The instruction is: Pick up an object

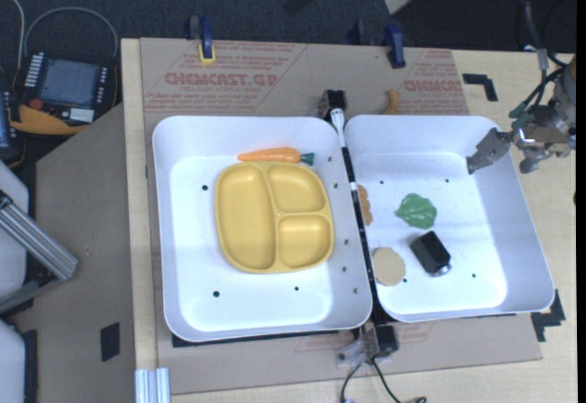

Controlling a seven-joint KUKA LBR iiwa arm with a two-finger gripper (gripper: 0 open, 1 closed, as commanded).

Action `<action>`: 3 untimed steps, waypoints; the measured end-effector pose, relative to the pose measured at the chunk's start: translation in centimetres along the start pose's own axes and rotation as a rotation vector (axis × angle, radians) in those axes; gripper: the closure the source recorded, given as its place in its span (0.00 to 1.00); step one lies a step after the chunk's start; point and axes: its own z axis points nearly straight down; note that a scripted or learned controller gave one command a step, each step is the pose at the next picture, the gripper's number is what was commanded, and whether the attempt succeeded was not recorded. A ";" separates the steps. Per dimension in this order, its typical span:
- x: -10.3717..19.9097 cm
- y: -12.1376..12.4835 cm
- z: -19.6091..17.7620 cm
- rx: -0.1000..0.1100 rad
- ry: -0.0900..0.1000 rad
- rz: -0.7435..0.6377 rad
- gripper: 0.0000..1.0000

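My gripper (506, 158) hangs over the upper right corner of the right bin (518, 250), open, with nothing between its fingers. Lower in that bin lie a green leafy piece (416, 209), a black block (429, 253) and a tan round disc (388, 266). A small brown item (363, 205) rests against the bin's left wall. The left bin (174, 236) holds a yellow divided plate (273, 213), and an orange carrot (272, 155) lies just behind it. The gripper is well up and right of the green piece and touches no object.
The two bins meet at a black divider strip (348, 181). A cardboard sheet (275, 71) lies under them, with blue clamps (206, 37) at the back. A handheld control pendant (66, 85) sits off the bench at the left.
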 end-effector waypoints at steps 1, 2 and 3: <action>0.9 -0.6 5.2 0.006 0.003 0.000 0.00; 1.7 -1.0 11.2 0.008 0.003 0.000 0.00; 2.3 -1.6 17.4 0.009 0.004 0.000 0.00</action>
